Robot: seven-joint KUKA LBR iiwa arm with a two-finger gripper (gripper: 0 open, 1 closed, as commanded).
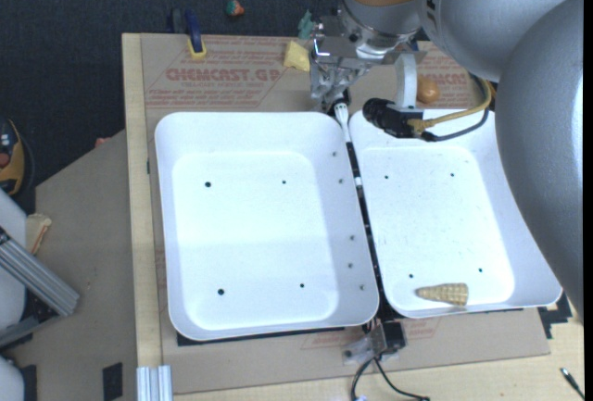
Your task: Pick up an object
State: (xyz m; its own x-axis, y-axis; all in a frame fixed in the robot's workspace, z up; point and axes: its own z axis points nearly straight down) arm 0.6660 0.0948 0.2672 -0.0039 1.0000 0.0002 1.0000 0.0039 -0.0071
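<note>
A small tan, ridged cone-shaped object (443, 294), tapering to a point toward the left, lies on its side near the lower edge of the right-hand white bin (482, 205), in the lower right of the frame. The gripper (332, 92) of the grey arm (519, 29) hangs at top centre, over the bench (232, 75) just above the seam between the two bins; whether it is released or clenched cannot be told. The left-hand white bin (176, 205) sits alongside.
</note>
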